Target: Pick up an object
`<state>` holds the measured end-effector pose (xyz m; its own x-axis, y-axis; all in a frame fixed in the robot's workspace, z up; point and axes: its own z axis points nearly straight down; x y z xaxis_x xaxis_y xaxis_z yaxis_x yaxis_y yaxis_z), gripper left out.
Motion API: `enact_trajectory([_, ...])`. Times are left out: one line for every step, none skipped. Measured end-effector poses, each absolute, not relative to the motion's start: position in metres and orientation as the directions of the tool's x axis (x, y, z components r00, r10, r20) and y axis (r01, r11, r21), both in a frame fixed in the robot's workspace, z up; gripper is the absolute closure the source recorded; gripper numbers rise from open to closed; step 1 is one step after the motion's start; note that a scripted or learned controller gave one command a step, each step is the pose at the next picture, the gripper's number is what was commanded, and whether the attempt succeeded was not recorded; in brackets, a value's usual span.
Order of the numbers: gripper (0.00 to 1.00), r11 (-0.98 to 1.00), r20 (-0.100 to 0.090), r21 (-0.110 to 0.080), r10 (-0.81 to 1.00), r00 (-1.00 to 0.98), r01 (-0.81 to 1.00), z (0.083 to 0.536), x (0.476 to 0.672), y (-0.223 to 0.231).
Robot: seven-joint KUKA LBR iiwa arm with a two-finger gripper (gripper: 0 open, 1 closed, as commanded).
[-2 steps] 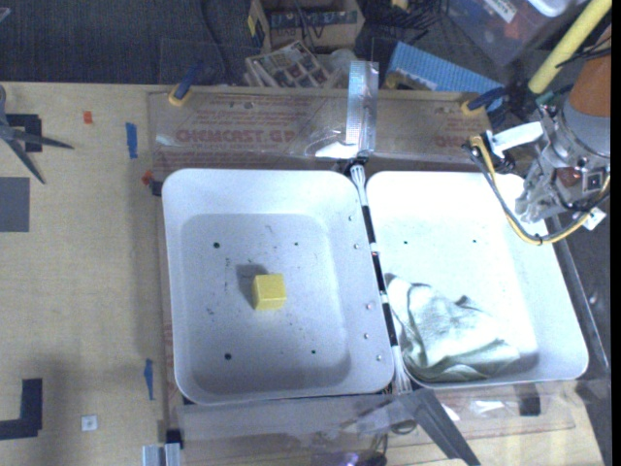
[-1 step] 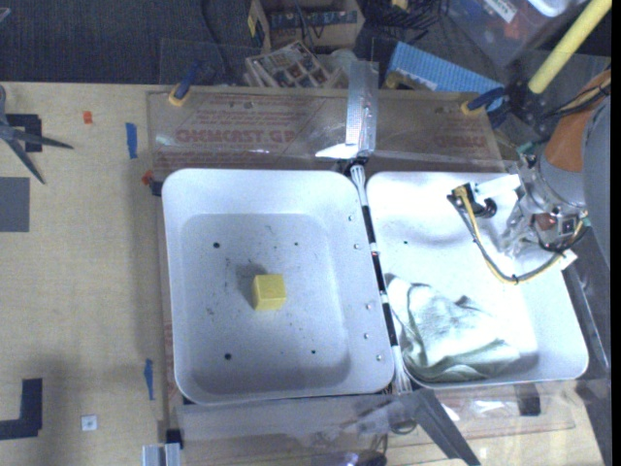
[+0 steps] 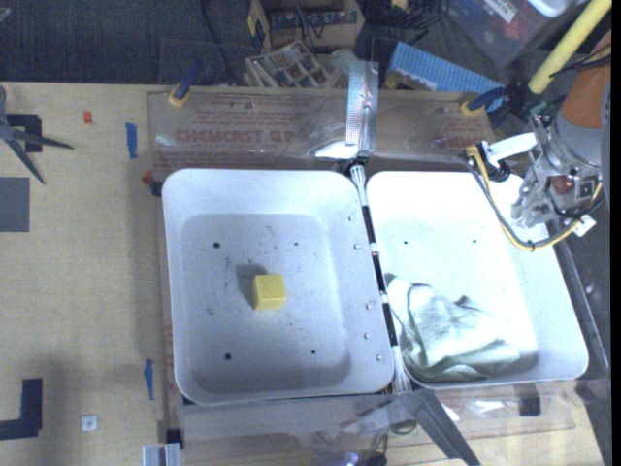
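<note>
Left bin (image 3: pixel 194 212): yellow block (image 3: pixel 270 291) near the floor's middle, roughly cubic, no clear long axis, edges slightly skewed to the bin walls. Right bin (image 3: pixel 456 202): crumpled white cloth (image 3: pixel 448 330) at the near-left corner. Gripper (image 3: pixel 545 205) over the right bin's far-right edge; can't tell its opening.

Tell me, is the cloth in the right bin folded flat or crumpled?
Crumpled: the cloth lies bunched in uneven folds at the right bin's near-left corner.
</note>
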<state>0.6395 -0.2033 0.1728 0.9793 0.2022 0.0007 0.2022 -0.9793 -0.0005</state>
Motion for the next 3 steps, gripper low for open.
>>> enact_trajectory([1.00, -0.979, 0.001, 0.000, 0.203, 0.979, 0.203, 0.183, 0.640, -0.203])
enact_trajectory([1.00, -0.979, 0.002, 0.000, 0.203, 0.979, 0.203, 0.193, 0.640, -0.204])
enact_trajectory([1.00, -0.980, 0.000, 0.000, 0.201, 0.980, 0.201, 0.236, 0.636, -0.222])
